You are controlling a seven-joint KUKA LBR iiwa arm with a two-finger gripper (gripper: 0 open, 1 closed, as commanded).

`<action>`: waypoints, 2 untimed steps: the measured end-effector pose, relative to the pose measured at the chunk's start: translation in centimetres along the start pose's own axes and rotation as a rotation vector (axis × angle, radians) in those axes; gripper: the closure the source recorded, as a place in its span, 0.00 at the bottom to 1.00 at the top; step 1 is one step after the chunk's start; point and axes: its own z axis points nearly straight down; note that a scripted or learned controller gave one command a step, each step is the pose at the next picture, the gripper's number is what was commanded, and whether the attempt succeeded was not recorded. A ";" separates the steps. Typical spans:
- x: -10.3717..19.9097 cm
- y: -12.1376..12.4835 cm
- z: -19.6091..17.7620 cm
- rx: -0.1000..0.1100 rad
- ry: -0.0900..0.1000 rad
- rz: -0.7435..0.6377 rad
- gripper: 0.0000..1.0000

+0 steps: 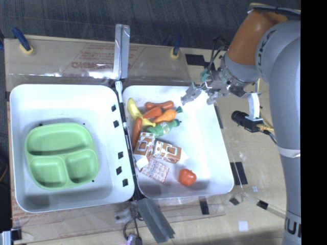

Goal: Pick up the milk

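- Two white bins side by side on the bench: left bin (20, 137) and right bin (214, 152), meeting at a central divider.
- In the left bin, a green tray (61, 154) with three compartments, lying flat.
- In the right bin, a cluster of toy foods toward its left half.
- Milk (159, 152): brown-and-white patterned carton, lying flat near the middle of the right bin, just beside a similar flat carton (155, 170) on its near side.
- Far of the milk: banana (134, 111) by the bin's left wall, carrots (161, 112) overlapping one another, a green item (159, 129) just under them.
- Tomato (187, 177), red, near the right bin's near edge, right of the cartons and apart from them.
- Gripper (196, 93) over the far right corner of the right bin, well apart from the milk; fingers spread, nothing between them.
- Arm (276, 45), grey with orange band, entering from the right.
- Blue clamps (23, 41) on the far edge of the bench.
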 end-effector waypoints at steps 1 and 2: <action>0.6 -6.2 11.7 0.000 0.000 -0.170 0.00; 8.8 -13.1 11.9 -0.001 -0.004 0.064 0.00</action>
